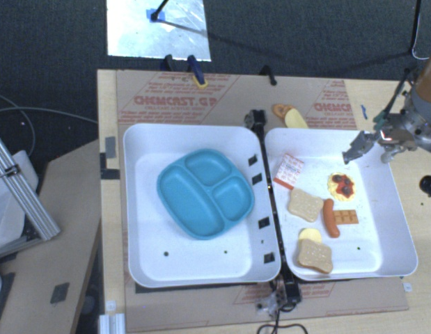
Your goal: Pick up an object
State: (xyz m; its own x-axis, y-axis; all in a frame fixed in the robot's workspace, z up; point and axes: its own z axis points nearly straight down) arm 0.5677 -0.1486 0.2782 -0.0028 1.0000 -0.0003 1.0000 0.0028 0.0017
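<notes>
Nearest you, L bin (142, 256) holds a blue divided plate (205, 193). R bin (396, 249) has a red-white packet (290, 170), toast slices (305, 204) (315, 256), hot dog (330, 218), waffle (347, 217) and small pizza (341, 185), all unheld. Gripper (372, 145) hovers over R bin's far right; you can see its jaws spread, nothing between them.

High slanted overlook of both bins (201, 134)

Tray (205, 193) in left bin (142, 256). Right bin (393, 214): toast (305, 204), sausage (331, 218), bread (315, 255). Gripper (372, 148) over its far edge.
</notes>
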